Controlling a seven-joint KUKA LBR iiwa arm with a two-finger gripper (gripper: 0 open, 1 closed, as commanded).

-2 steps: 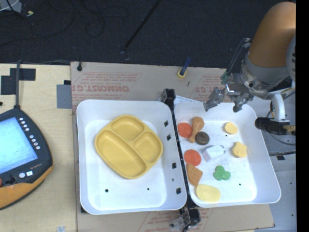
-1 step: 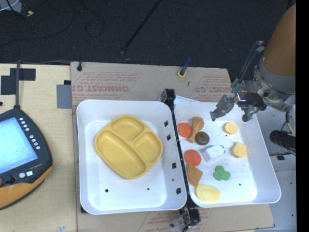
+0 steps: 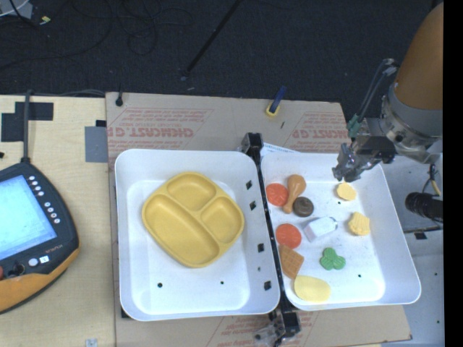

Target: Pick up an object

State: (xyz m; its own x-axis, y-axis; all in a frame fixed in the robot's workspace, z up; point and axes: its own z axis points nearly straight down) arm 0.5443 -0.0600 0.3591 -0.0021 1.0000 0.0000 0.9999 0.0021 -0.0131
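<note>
Gripper (image 3: 347, 170) on the grey KUKA arm (image 3: 412, 114) is hanging over the far edge of the right bin (image 3: 394, 230), just above and beside a small pale-yellow piece (image 3: 346, 191); whether it is spread or closed is not readable from this slanted overhead angle, and nothing is showing in its grasp.

Toy foods are lying scattered across that bin: a round red slice (image 3: 276, 194), an orange drumstick shape (image 3: 294, 190), a dark brown ring (image 3: 302, 207), a white block (image 3: 320, 228), a lumpy yellow piece (image 3: 359, 224), a second red disc (image 3: 288, 235), a green clover-like shape (image 3: 332, 259), an orange wedge (image 3: 291, 262) and a smooth yellow oval (image 3: 312, 288).

The pale-yellow piece, nearest the tool, is looking like light, rigid, glossy plastic, likely slippery; a pinch across its narrow width would probably be serving best.

A yellow three-compartment plate (image 3: 192, 218), smooth and moulded, is sitting alone in the left bin (image 3: 130, 194).
</note>
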